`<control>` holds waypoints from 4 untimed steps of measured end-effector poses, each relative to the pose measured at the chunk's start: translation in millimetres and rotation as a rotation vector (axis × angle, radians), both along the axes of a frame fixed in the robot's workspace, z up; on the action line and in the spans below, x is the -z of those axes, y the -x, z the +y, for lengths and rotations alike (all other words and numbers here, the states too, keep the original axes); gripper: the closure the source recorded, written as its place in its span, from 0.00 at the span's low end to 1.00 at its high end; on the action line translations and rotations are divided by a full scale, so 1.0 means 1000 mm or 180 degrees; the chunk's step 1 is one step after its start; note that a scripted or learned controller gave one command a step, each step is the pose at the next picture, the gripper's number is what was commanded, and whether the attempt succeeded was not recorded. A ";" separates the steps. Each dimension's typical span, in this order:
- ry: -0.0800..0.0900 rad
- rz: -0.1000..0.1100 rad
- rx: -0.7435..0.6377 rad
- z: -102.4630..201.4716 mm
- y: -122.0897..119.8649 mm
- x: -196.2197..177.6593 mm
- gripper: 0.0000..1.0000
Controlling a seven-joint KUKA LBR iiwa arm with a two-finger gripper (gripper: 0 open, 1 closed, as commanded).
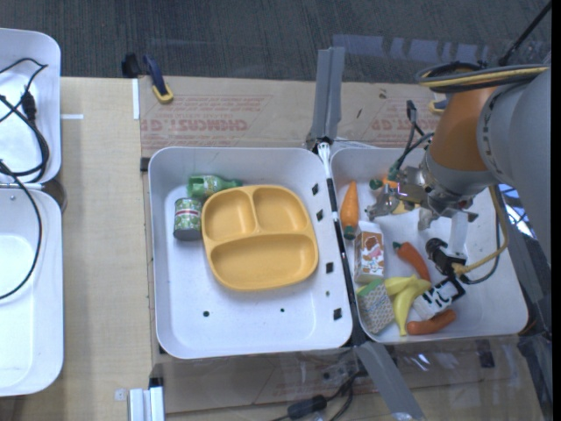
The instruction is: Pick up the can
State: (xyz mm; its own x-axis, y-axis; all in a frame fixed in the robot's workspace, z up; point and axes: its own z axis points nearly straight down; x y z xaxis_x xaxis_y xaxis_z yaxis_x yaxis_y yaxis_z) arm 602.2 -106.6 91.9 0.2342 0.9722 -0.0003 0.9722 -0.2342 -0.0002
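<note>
The can (187, 217) is small, with a green label and a grey top. It stands in the left bin (254, 327) by the left edge of a yellow divided plate (260, 236). My gripper (396, 196) hangs over the back of the right bin (504, 318), below the arm's orange band. It is far to the right of the can, across the wall between the bins. The wrist and cables hide its tip.
A green bottle (210, 184) lies just behind the can. The right bin holds a large carrot (350, 204), a small carton (371, 254), a small carrot (412, 260), bananas (400, 295), a sponge (375, 306) and a red chili (430, 324).
</note>
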 end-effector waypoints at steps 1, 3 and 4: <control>0.0013 -0.0018 0.0054 -0.105 -0.020 -0.050 0.00; -0.0005 0.0005 0.0916 -0.086 0.016 0.000 0.00; -0.0003 0.0015 0.2117 -0.085 0.126 0.001 0.00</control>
State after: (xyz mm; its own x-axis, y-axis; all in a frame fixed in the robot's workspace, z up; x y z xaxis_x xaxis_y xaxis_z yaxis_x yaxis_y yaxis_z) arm 476.3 -191.5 90.7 0.7842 0.6205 -0.0022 0.6205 -0.7842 -0.0046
